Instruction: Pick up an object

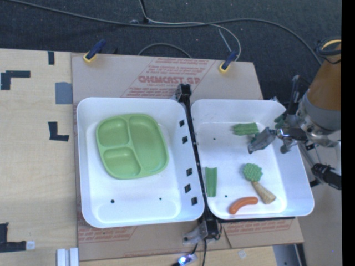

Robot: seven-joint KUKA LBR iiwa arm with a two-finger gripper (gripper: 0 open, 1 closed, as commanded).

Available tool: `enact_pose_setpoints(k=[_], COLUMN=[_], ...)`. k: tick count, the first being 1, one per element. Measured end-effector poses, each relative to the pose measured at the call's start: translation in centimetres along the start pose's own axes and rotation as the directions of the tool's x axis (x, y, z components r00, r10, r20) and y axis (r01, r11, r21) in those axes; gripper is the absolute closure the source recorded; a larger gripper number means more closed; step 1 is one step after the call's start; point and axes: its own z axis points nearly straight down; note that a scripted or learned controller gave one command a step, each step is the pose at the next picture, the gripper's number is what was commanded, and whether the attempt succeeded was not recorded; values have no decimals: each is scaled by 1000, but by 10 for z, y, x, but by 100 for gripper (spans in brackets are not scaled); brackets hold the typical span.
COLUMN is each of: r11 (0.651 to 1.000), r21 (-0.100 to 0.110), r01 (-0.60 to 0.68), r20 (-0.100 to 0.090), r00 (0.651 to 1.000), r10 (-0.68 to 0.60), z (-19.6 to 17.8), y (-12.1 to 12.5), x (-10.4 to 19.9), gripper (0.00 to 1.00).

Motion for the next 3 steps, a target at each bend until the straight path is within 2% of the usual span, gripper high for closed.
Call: enact_pose_setpoints(k=[1, 3], r11=[1000, 1000], r21=[-11, -5], r01=[3, 4], r20=[2, 1], r00=[1000, 1000], r10=[-3, -4], z=[-5, 93], y=[2, 16], x=[0, 11], gripper=[0, 0])
